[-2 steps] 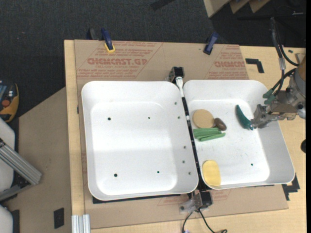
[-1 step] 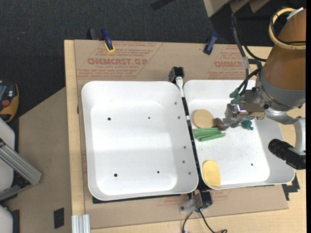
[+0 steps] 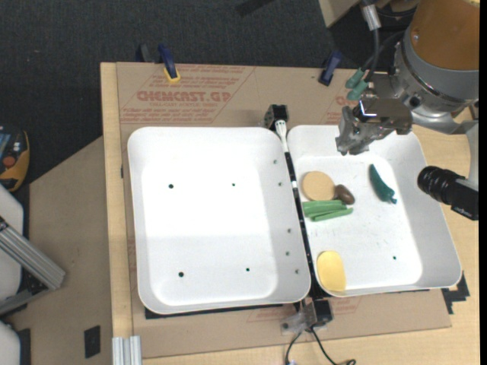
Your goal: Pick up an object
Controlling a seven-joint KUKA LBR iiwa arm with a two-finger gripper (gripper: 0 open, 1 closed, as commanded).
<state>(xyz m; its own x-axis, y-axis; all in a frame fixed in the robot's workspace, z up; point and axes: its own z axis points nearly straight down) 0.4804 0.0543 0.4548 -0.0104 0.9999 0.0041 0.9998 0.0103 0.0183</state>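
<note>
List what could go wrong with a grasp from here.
1. The tan disc, brown piece and green pod lie bunched together, so a grasp there may nudge neighbours or catch two.
2. The yellow piece sits against the right bin's near wall, leaving little finger room.
3. The gripper hovers over bare floor, away from every object.

The bench point(image 3: 122, 280) carried a brown cardboard sheet point(image 3: 228, 90) printed with red lettering along its twelve o'clock edge. Directly on the sheet lay the left bin point(image 3: 152, 204) toward nine o'clock and the right bin point(image 3: 426, 257) toward three o'clock, touching along their inner rims. Blue clamps point(image 3: 167, 61) gripped the sheet's twelve o'clock edge.
</note>
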